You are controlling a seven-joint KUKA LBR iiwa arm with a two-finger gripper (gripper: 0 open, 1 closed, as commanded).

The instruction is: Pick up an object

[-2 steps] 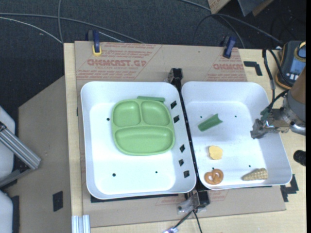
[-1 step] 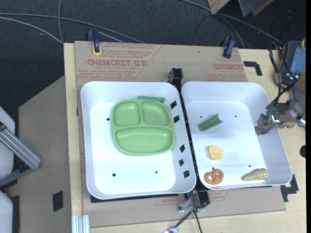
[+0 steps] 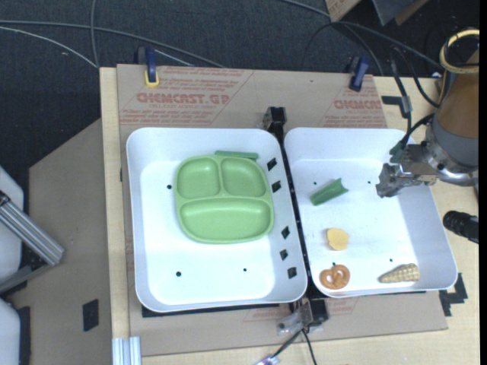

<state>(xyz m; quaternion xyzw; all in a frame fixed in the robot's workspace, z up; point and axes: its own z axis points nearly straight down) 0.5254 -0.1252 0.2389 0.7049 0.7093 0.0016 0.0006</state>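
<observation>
Green wedge (image 3: 329, 192) lies flat in the right bin (image 3: 426, 226), long axis pointing 2 o'clock. Gripper (image 3: 386, 185) hovers nearby; finger spread indeterminable.

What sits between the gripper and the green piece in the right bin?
Nothing visible. The gripper is over the right bin, and bare white floor separates it from the green piece; the other items lie nearer the front edge.
</observation>
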